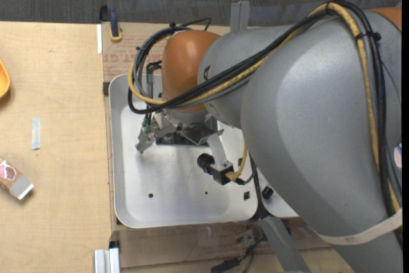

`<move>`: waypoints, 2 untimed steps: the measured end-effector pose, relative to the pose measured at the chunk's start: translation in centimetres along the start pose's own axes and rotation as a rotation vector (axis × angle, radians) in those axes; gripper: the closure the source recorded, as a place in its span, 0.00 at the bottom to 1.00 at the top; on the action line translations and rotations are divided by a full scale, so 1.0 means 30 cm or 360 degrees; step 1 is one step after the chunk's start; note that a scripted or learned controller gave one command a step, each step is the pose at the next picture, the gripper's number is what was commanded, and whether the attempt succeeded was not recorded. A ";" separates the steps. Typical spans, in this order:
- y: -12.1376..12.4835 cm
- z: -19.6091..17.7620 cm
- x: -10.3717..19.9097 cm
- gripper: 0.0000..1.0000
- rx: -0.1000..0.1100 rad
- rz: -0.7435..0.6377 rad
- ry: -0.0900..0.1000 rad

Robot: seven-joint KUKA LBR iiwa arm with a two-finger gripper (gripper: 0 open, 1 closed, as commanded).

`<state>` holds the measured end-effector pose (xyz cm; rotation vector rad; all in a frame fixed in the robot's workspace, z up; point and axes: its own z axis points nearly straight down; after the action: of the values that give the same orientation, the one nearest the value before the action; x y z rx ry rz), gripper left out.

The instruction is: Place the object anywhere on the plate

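My gripper [144, 141] hangs low over the left part of the left white bin [167, 201], just above its floor. The grey arm with its orange band [185, 67] reaches in from the right and covers most of the view, including the whole right bin. A small green part [147, 128] shows on the gripper's side. No loose object can be made out at the gripper. What lies under the arm is hidden.
On the wooden bench left of the bin lie a small pale strip [36, 134], a brown and white item [14, 179] and an orange piece [3, 80] at the edge. A blue clamp [114, 26] sits at the bin's far left corner.
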<state>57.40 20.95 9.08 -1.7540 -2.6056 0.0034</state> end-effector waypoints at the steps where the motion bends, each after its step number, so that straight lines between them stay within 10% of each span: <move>1: 0.071 -0.105 0.002 0.00 0.0002 0.0670 -0.0003; 2: 0.284 -0.001 -0.049 0.00 0.0002 0.1221 -0.0003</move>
<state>65.83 22.79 9.09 -2.6029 -1.7609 0.0066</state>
